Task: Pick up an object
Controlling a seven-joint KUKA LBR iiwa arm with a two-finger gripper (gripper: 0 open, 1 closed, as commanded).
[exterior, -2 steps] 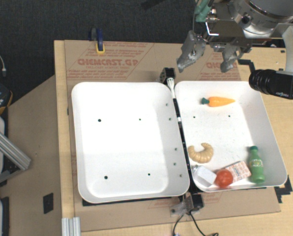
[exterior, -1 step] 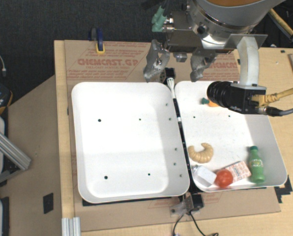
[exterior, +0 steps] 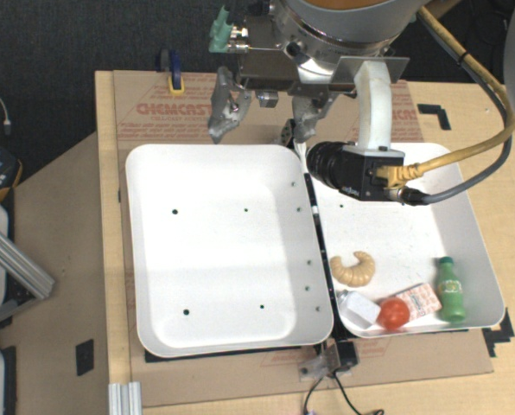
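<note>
My gripper hangs over the back edge of the left bin, open, with nothing between its fingers. The objects lie in the front part of the right bin: a tan croissant-shaped piece, a red tomato, a green bottle, a red-and-white packet and a small white piece. The gripper is well behind them and to their left, touching none.
A black cylinder with a yellow cable hangs from the wrist over the back of the right bin. The bins sit on a cardboard sheet. A blue-and-yellow clamp stands at the back left.
</note>
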